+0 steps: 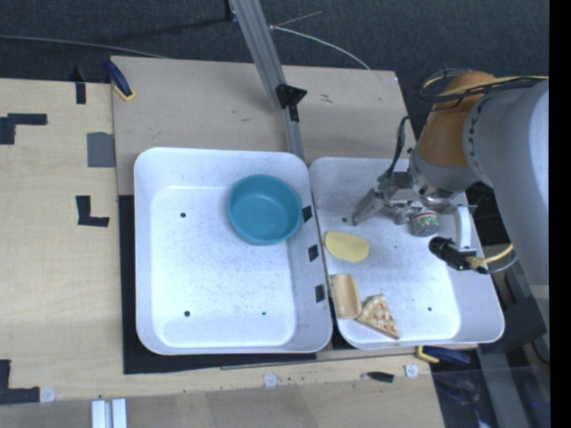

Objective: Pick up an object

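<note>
- Wooden counter [53,266] fills the lower left of the camera view, with black tape marks on it and dark carpet beyond its far edge.
- Two white bins sit side by side on a black mat — left bin [169,266] and right bin [446,301], their inner walls touching.
- Blue bowl [264,208] stands upright in the left bin, near its far right corner.
- Yellow piece [347,246], rounded and flat, lies in the right bin close to its left wall.
- Bread roll [344,295] lies just below the yellow piece, against the left wall.
- Pizza slice [378,316] lies beside the roll, touching or nearly touching it, at the near edge of the bin.
- Arm [500,150] reaches in from the right, orange band at the wrist.
- Claw [364,210] hangs over the far part of the right bin, pointing left; its fingers look somewhat spread with nothing between them.
- Yellow piece lies just below the claw's tips, apart from them.
- Metal pole [263,47] slants down from the top to the gap between the bins.
</note>
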You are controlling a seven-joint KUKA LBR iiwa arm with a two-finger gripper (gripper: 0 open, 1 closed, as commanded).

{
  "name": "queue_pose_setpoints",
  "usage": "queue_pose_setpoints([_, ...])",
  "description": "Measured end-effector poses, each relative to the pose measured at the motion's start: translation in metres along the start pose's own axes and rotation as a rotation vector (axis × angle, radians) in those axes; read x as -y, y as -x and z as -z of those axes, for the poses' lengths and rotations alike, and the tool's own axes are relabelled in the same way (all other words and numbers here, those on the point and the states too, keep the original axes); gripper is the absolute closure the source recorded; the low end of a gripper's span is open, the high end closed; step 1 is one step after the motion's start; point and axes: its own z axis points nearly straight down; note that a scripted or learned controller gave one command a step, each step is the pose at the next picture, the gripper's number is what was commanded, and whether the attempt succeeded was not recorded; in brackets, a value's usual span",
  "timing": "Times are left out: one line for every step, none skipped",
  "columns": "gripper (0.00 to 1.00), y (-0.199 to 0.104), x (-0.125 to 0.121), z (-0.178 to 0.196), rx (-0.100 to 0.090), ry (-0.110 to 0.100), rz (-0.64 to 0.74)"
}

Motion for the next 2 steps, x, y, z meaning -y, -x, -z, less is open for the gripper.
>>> queue_pose_setpoints([1.00, 0.000, -0.001, 0.013, 0.002, 0.003, 0.001])
queue_pose_setpoints([1.00, 0.003, 0.001, 0.075, -0.001, 0.005, -0.001])
